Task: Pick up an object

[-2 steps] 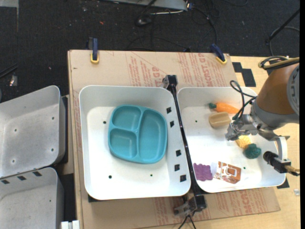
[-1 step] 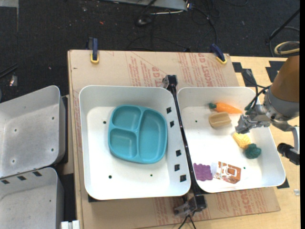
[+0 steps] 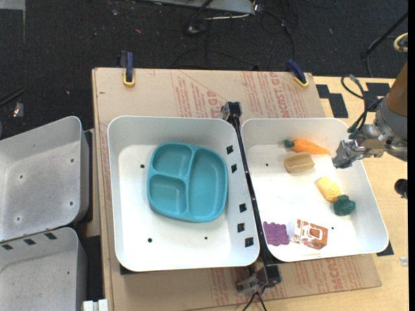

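Bench: brown board [image 3: 194, 86] clamped at its far edge, dark speckled floor with cables beyond. Two white bins sat side by side on it. Left bin [image 3: 123, 173] held a teal divided plate [image 3: 188, 181]. Right bin [image 3: 369, 225] held a carrot [image 3: 307, 146], a tan block [image 3: 299, 164], a corn cob [image 3: 329, 188], a dark green piece [image 3: 344, 206], a purple grape bunch [image 3: 277, 232] and a printed carton [image 3: 311, 232]. Gripper [image 3: 343, 154] hung over the right bin's far right edge, nothing visible between its fingers; spread could not be made out. Carrot lay just left of it, apart.
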